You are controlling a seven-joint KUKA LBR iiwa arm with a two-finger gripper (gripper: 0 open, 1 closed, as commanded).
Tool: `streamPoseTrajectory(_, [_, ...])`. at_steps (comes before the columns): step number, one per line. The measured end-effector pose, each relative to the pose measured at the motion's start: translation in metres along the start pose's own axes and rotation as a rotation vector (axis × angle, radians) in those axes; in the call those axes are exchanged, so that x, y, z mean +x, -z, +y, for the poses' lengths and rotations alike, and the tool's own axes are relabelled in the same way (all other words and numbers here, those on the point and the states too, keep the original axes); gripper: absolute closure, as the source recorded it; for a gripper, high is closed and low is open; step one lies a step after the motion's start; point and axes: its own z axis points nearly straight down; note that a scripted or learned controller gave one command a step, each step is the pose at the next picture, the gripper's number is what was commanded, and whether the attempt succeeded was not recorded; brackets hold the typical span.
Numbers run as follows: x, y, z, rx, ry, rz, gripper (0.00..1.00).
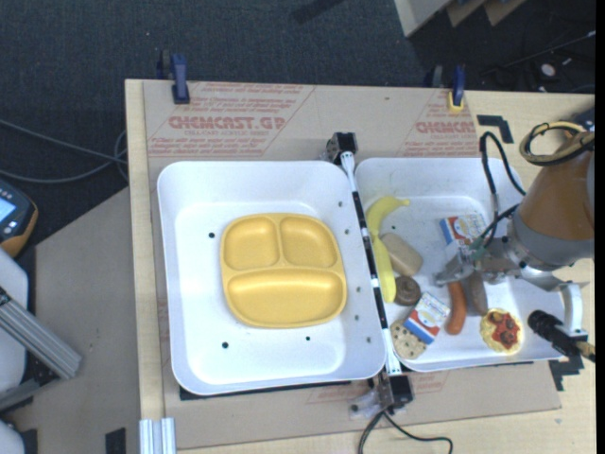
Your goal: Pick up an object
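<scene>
The right bin (416, 171) holds toy food: a yellow banana (381, 218), a tan bread piece (401, 253), a brown round piece (407, 290), a chip cookie (407, 340), a small carton (430, 314), an orange-red sausage (456, 312), a little pizza (501, 330) and a second carton (457, 228). My gripper (463, 270) reaches in from the right and hangs low over the middle of this bin, right at the upper end of the sausage. The wrist hides what lies directly beneath it.
In the left bin (189, 197) lies a yellow divided plate (282, 270). A black clamp (342, 145) sits at the back between the bins. Cables loop over the right bin's far right corner (492, 154).
</scene>
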Motion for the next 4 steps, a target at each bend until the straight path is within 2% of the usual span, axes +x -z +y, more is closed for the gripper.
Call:
streamPoseTrajectory(1, [-0.001, 0.019, 0.003, -0.012, 0.0, -0.005, 1.0])
streamPoseTrajectory(2, [0.063, 0.068, 0.098, -0.018, 0.01, -0.003, 1.0])
streamPoseTrajectory(3, [0.058, 0.065, 0.092, -0.007, 0.002, -0.002, 0.0])
streamPoseTrajectory(4, [-0.013, 0.073, 0.101, -0.011, -0.005, -0.007, 0.0])
